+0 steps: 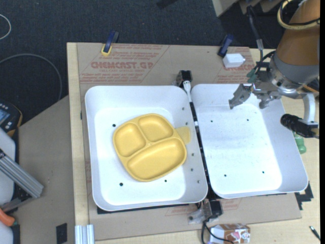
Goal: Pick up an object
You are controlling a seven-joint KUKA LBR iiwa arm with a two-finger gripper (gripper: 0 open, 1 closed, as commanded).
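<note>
- Left bin (147, 191): holds one yellow divided plate (150, 146), lying flat and skewed to the bin walls, roughly centre of the bin.
- The plate has three compartments, two small ones toward the top of the frame and one large one toward the bottom. A small tab sticks out on its right side, toward the seam between the bins.
- Right bin (244, 156): white floor with fine dark speckling, a few small dark dots.
- Arm (299, 44) comes in at the upper right of the frame; jaws sit over the upper right part of the right bin, apart, well away from the plate.
- Can't tell whether the jaws touch the bin floor or hang above it.
- Green item (301, 146) at the right bin's right rim, mostly hidden behind robot hardware; can't identify it.
- Both bins sit on a brown board (152, 65) on the tabletop, with red print reading "CHEMCAST GP", the rest too faint to read.
- Small white block (233, 60) on the board above the right bin, and a blue clamp (109, 40) at the board's top edge.
- Arm is cut off by the top right corner of the frame.
</note>
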